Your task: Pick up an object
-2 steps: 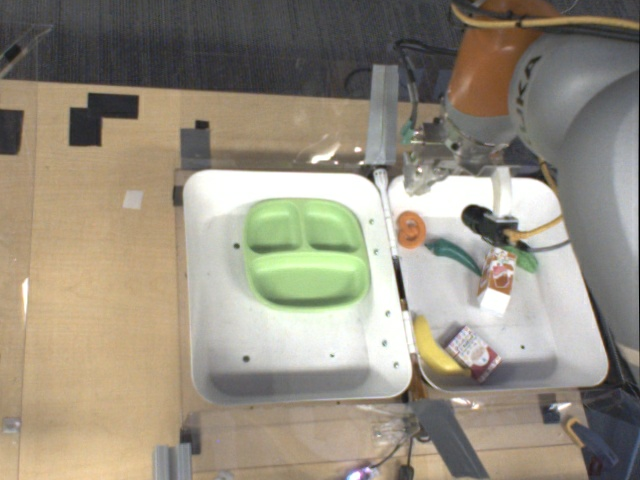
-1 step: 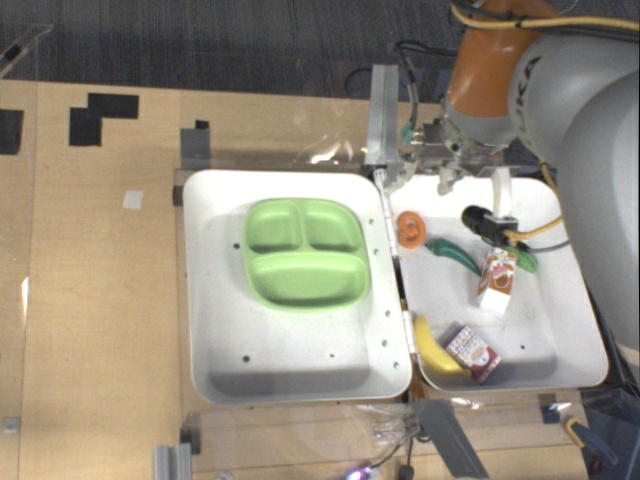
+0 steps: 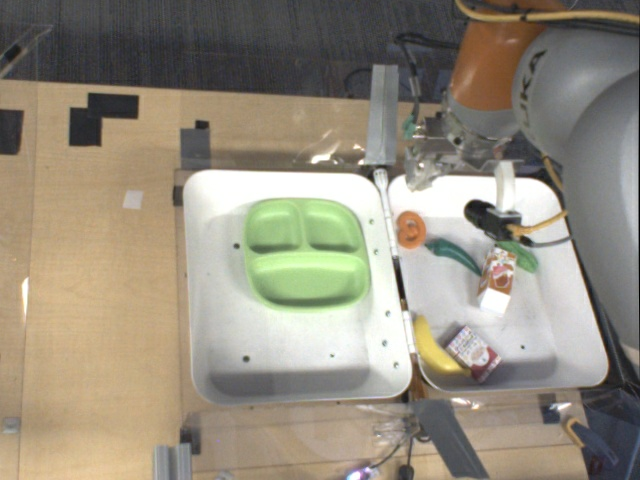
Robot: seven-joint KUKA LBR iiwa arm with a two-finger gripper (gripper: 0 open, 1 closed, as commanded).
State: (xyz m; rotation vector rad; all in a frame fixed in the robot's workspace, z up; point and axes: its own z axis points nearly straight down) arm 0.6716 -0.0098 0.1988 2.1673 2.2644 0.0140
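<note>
The likeliest object to pick is the small orange ring (image 3: 410,229). It lies flat in the right bin (image 3: 585,353), against that bin's left wall and nearest the hand (image 3: 425,168). It looks light and probably rigid, like a toy. Its low, rounded shape would make it slip out of a shallow pinch, so I judge the best hold is across its outer rim, coming straight down. The wall beside it leaves little room on that side. Just to its right lies a green curved piece (image 3: 455,256), slim and smooth, best taken across its narrow middle. Beyond that a small carton (image 3: 497,278) stands or leans; I cannot tell which. It looks light with flat, stiff sides that suit a squeeze, though a hard grip could dent it. At the near edge a banana (image 3: 432,346) lies along the left wall, touching or just beside a red and white packet (image 3: 472,353), which is probably soft and crinkly. The hand hovers over the far left corner of the right bin with nothing visible in it; I cannot tell whether it is spread or pressed together. The left bin (image 3: 215,368) holds only a green divided plate (image 3: 304,251), and both bins sit on the wooden worktop (image 3: 90,298).
</note>
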